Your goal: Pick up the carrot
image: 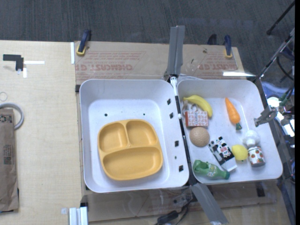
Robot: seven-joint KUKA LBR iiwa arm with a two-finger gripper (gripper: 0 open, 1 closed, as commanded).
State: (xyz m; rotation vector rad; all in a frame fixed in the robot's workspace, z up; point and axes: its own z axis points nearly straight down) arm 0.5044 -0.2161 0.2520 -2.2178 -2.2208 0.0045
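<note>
Leftmost, a yellow divided plate (130, 149) lies in the left bin (89, 125). Next, the right bin (262, 102) holds a banana (198, 103), a small carton (196, 118), a brown ball (199, 136), a green packet (211, 170), a cow-print box (222, 150) and a lemon (239, 152). The carrot (232, 111) lies near the bin's far right side, apart from the banana. At the right edge the gripper (267, 116) sits over the bin's rim; whether it is spread or pressed together cannot be told.
</note>
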